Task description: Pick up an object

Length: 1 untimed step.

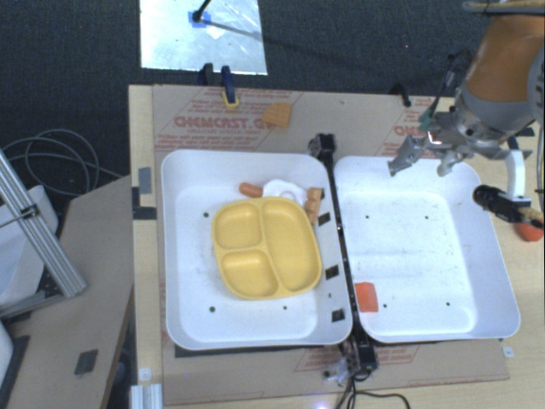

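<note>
My gripper (423,160) hangs above the far edge of the right bin (477,313), fingers spread open with nothing between them. A small orange-red block (365,296) lies near the right bin's front left corner, well away from the gripper. In the left bin (183,254) a yellow divided tray (265,247) lies in the middle. Behind the tray are a small orange sausage-shaped piece (250,190), a white cup-like item (282,191) and a tan cork-like piece (313,203).
A tan block (277,114) lies on the cardboard behind the left bin. A yellow and blue clamp (228,88) sits at the board's far edge, next to a shiny sheet (203,22). Black clips (324,146) join the bins along the middle.
</note>
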Motion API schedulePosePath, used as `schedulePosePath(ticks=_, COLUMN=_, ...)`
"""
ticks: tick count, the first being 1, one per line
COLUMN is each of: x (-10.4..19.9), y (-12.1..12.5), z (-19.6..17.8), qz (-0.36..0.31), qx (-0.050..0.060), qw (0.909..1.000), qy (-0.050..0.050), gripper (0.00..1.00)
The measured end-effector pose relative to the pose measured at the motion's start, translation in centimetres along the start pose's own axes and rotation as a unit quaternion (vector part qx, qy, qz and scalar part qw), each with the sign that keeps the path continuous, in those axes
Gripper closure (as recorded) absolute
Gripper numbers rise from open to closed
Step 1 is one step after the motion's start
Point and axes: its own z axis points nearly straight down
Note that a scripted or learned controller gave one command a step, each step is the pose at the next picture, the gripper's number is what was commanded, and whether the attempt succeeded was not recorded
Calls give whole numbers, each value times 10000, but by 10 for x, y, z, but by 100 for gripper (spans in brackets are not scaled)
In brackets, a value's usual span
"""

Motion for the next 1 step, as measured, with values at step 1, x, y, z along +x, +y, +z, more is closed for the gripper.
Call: schedulePosePath(ticks=1, x=45, y=-40, z=-127, qz=-29, qx=-52, qw=10000, qy=3, gripper=0)
